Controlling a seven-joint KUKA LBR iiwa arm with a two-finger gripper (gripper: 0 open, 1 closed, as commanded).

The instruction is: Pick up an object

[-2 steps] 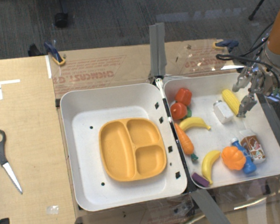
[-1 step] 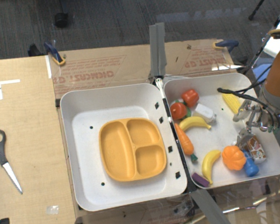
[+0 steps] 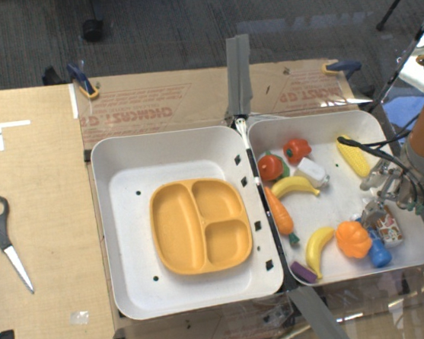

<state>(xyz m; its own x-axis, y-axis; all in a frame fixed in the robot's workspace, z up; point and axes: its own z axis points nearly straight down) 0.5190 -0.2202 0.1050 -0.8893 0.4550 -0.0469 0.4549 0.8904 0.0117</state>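
Your gripper [image 3: 382,196] sits low over the right bin [image 3: 321,122], near its right wall, about midway down that side. I can't tell its state from this angle, too much clutter around the tip.

Right bin contents:
- corn cob [image 3: 353,157] near the back right corner, tilted
- two tomatoes [image 3: 297,149] [image 3: 270,167] along the back left, close together
- white block [image 3: 310,171] just in front of them
- banana [image 3: 294,186] beside the white block, another banana [image 3: 318,248] toward the front edge
- carrot [image 3: 280,215] lying along the left wall
- orange pumpkin [image 3: 352,239] near the front right, touching a blue piece [image 3: 380,255] at the front right corner
- small white-and-red packet [image 3: 389,229] just under the gripper, beside the pumpkin
- purple piece [image 3: 302,273] at the front left corner

Nothing visibly clamped; every item looks to be resting on the bin floor.

The left bin [image 3: 118,215] carries a yellow three-section plate [image 3: 200,225], about centred.

On the bench, scissors [image 3: 2,237] lie by the left edge.
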